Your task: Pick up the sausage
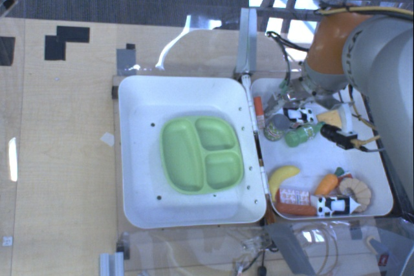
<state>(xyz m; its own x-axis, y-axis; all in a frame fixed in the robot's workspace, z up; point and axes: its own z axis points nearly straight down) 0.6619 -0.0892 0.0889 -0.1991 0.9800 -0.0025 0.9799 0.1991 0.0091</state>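
Task not done: red-orange toy sausage (294, 209) lies at right white bin's (387, 203) 6 o'clock. Gripper (286, 106) low at 11 o'clock; jaw opening and load cannot be told.

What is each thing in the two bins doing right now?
green divided plate: flat in the left bin, nothing in it.
sausage: lying at the right bin's front edge, untouched.
banana: lying beside the sausage.
carrot: lying loose.
green bottle: on its side.
gripper: low over the right bin's back.
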